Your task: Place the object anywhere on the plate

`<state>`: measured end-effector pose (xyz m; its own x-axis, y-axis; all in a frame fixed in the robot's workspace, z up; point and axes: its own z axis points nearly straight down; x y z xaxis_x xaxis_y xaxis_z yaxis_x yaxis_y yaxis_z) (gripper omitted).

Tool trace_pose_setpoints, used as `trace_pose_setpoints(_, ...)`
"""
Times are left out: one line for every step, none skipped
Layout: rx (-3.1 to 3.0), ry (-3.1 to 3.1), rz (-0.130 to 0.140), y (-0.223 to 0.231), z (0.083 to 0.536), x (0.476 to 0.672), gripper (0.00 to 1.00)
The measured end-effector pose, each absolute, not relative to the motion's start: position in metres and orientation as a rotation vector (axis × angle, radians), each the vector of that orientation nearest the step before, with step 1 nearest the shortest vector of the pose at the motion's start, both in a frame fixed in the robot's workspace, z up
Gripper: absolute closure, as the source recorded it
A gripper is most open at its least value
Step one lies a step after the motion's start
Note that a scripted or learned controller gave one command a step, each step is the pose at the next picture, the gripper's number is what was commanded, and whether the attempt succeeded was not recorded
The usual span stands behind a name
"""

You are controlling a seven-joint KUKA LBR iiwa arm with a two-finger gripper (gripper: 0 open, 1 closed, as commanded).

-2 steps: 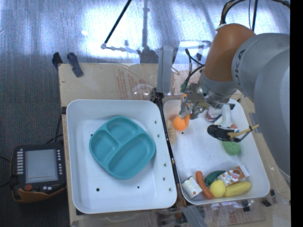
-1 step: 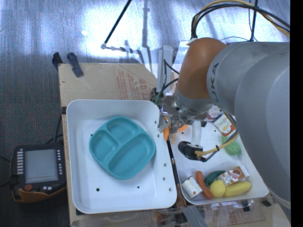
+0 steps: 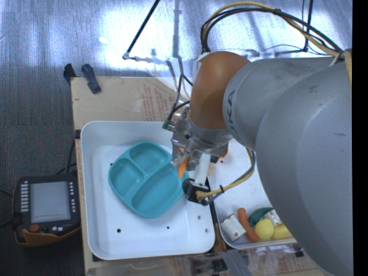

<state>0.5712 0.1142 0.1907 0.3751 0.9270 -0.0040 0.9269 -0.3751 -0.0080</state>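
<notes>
Halfway, maybe: the gripper (image 3: 183, 163) hangs over the teal plate's (image 3: 137, 193) right edge, mid-frame, with an orange bit (image 3: 181, 170) at its tip. Can't tell if it's clamped, and the drop isn't done yet.

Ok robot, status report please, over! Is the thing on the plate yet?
Gripper above right rim of teal plate. Orange object at its tip, grip unclear. Nothing in the way.

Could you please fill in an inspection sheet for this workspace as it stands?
Surface: left white bin, with the right bin beside it.
Job's things: teal divided plate in the left bin; small orange object at the gripper.
Clutter: toy food in the right bin.
Grippers: gripper over the plate's right edge; grip unclear.
Cables: cable bundle looping above the arm.
Surroundings: teach pendant left of the bins; cardboard sheet behind them.
</notes>
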Motion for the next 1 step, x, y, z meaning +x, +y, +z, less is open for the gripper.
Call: trace_pose_setpoints(-2.671,-1.649,0.011,0.1685,0.2174,0.5569,1.0)
